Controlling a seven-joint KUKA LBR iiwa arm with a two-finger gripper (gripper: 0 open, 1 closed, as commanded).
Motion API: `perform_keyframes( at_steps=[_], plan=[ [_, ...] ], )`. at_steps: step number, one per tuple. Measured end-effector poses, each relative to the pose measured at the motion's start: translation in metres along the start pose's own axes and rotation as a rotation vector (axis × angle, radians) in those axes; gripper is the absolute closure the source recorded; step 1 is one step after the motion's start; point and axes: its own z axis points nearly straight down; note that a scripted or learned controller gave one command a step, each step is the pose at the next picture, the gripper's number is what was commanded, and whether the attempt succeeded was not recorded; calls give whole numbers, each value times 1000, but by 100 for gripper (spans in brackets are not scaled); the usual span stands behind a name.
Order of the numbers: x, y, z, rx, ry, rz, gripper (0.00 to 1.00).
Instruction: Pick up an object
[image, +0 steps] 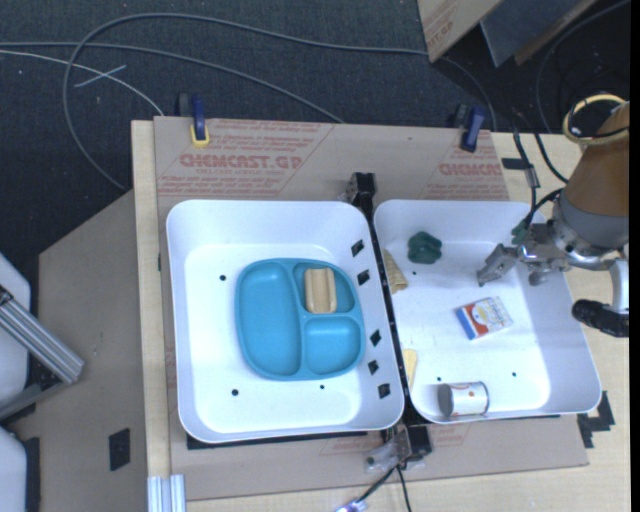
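Note:
My gripper (515, 268) hangs over the upper right part of the right bin (560, 385), open, with nothing between its fingers. A small blue, white and red carton (484, 318) lies flat on the bin floor just below and to the left of it. A dark green lump (425, 247) sits further left, near the bin's back. Near the front rim, a silver can (462, 398) lies on its side. In the left bin (200, 300), a blue divided plate (275, 325) holds a tan block (319, 290) in its upper right compartment.
Two tan pieces rest against the divider inside the right bin, one at the upper left (394, 272) and one lower down (408, 364). Black clips line the wall between the bins. The grey arm with its orange band (600, 180) enters from the right.

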Motion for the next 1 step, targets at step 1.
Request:
perform_keyframes(
  at_steps=[1],
  plan=[
    [1,0,47,-2,0,-1,0]
  ],
)
